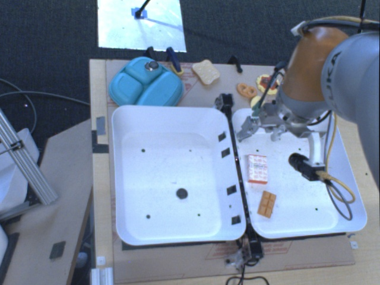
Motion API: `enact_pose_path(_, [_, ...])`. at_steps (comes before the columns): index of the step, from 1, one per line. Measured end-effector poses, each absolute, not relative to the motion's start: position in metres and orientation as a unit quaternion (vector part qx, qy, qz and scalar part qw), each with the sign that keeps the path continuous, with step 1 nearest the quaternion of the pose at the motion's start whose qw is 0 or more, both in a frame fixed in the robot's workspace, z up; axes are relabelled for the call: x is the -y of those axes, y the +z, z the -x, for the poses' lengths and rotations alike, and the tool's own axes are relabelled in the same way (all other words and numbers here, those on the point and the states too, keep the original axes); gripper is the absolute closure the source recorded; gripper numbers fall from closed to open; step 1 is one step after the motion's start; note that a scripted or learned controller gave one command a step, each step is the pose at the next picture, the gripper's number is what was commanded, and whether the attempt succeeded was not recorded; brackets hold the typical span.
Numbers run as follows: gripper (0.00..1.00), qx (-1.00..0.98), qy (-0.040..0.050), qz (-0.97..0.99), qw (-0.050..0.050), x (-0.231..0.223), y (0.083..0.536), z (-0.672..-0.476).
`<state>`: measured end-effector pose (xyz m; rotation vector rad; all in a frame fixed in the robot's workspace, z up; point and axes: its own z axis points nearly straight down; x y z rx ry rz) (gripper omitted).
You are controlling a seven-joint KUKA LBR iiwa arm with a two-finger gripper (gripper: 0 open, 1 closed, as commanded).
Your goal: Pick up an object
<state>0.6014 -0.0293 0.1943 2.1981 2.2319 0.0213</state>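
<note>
Two white bins on the table. Right bin [338, 218] holds two loose items: one white-and-red packet [257, 168] near the divider, and one brown waffle-like bar [266, 204] just below it. Left bin [142, 230] holds one small dark disc [181, 193]. Arm [323, 70] overhangs the right bin's upper part; gripper state: cannot tell. Behind the bins: one blue divided tray [146, 83], one toast slice [206, 72], one pretzel [246, 89].

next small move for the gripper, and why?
Probably descend toward the red-and-white packet, shifting slightly toward the near edge of the right bin. The gripper sits above the bin's far end, nothing between its fingers; the packet lies flat just below it in view, apart from the brown waffle piece.
</note>
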Motion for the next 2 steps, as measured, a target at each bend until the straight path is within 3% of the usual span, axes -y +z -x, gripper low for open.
enact_pose_path(1, [0.00,-0.710,0.0022,-0.704,0.001,-0.013,0.185,-0.620])
enact_pose_path(2, [0.00,-0.708,-0.0003,-0.706,-0.002,-0.030,0.226,-0.525])
